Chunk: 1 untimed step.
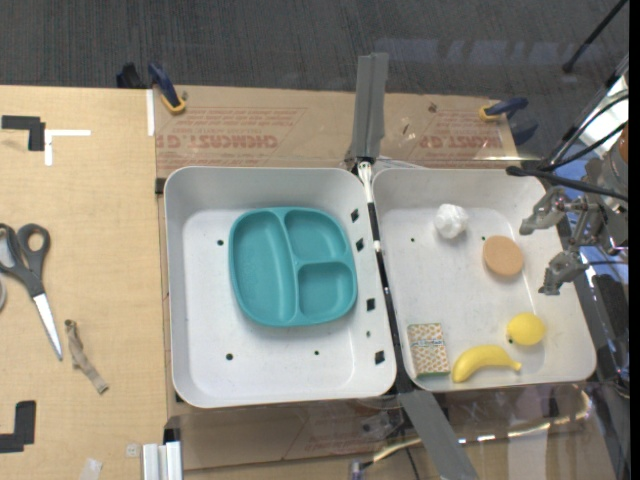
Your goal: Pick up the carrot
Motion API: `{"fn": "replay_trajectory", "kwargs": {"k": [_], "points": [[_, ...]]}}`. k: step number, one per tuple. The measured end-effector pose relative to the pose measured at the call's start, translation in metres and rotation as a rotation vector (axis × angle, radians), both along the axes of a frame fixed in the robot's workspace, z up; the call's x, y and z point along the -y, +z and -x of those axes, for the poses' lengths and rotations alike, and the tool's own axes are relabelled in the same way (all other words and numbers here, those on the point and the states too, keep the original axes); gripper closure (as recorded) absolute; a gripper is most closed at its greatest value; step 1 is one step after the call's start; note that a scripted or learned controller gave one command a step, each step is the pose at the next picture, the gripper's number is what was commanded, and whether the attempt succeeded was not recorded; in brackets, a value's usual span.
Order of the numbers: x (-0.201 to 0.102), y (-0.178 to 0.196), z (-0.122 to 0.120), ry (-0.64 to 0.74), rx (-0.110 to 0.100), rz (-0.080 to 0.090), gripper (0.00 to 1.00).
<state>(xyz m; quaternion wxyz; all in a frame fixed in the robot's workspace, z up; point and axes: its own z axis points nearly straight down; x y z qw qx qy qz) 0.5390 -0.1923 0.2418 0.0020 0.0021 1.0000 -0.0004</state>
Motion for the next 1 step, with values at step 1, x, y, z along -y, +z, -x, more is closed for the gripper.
{"fn": "replay_trajectory", "kwargs": {"k": [1], "points": [[0.0136, -0.1489, 0.0541, 0.134, 0.001, 0.001, 0.00]]}}
